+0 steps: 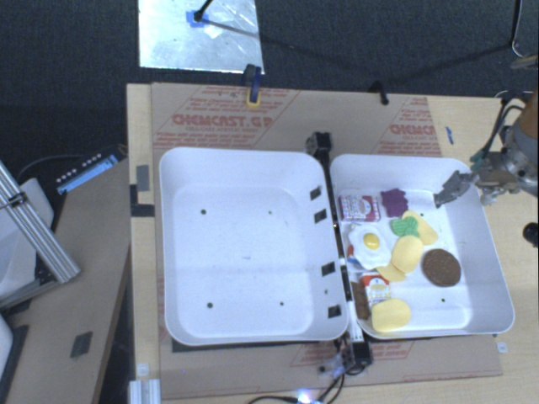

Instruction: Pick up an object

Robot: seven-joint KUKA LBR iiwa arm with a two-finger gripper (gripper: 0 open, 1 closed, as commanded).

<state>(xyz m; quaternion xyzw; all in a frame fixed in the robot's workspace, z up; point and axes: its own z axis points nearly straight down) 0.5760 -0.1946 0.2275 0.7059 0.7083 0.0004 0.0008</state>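
The right bin (pixel 484 251) holds a cluster of toy foods: a red and white packet (pixel 358 206), a purple piece (pixel 393 200), a green piece (pixel 406 224), a fried egg (pixel 370 242), yellow pieces (pixel 407 253), a brown round cookie (pixel 440 268) and a yellow lump (pixel 391 314). My gripper (pixel 448 189) hangs over the bin's upper right part, to the right of the purple piece and above the green one. It touches no object that I can see. Nothing is visible in its grasp.
The left bin (pixel 244 242) lies beside the right one, with black clips along the shared wall (pixel 328 242). A small red packet (pixel 375 289) rests near that wall. A shiny metal sheet (pixel 200 22) lies beyond the bench.
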